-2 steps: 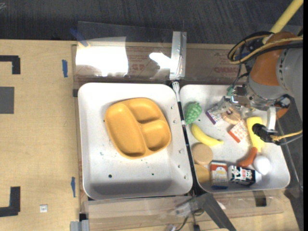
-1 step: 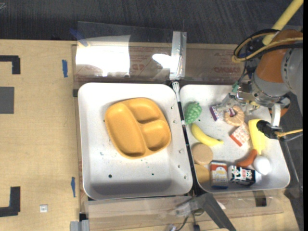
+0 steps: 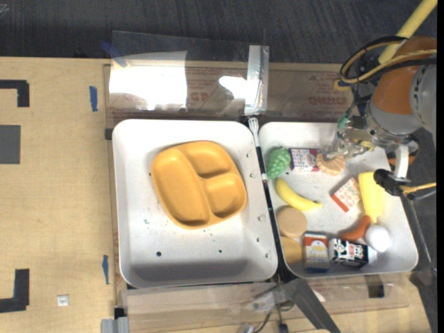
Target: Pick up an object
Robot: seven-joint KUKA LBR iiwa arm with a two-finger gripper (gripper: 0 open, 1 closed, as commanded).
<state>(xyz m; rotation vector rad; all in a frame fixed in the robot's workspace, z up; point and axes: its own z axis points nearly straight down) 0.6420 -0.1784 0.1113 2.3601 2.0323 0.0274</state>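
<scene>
Cardboard-coloured bench (image 3: 48, 207) bearing two white bins, viewed obliquely from above. Nearest the camera, along the front wall of the right bin (image 3: 406, 252), stand two small cartons: one red and orange (image 3: 316, 250), one black and white (image 3: 350, 252); their printing is too small to read. A white ball (image 3: 378, 238) and an orange carrot-like piece (image 3: 357, 227) lie just beside them, with a tan disc (image 3: 291, 221) to the left. Mid-bin: a banana (image 3: 297, 196), long axis running diagonally from upper left to lower right; a small red-and-white packet (image 3: 345, 195); a yellow bar (image 3: 371, 196) lying roughly front to back. Farther back: a green leafy piece (image 3: 278, 161), a small purple-and-white carton (image 3: 303, 159) with illegible lettering, and a pale tan item (image 3: 333, 164).

The left bin (image 3: 128, 186) holds a yellow divided tray (image 3: 199, 182).

At the far right corner the gripper (image 3: 345, 143) hangs low over the bin's back edge, the tan item directly below and slightly toward the camera, apparently the likeliest target. Whether the gripper is released or clenched cannot be told, and nothing is visibly held. Faint red print on the cardboard behind the bins is unreadable.
</scene>
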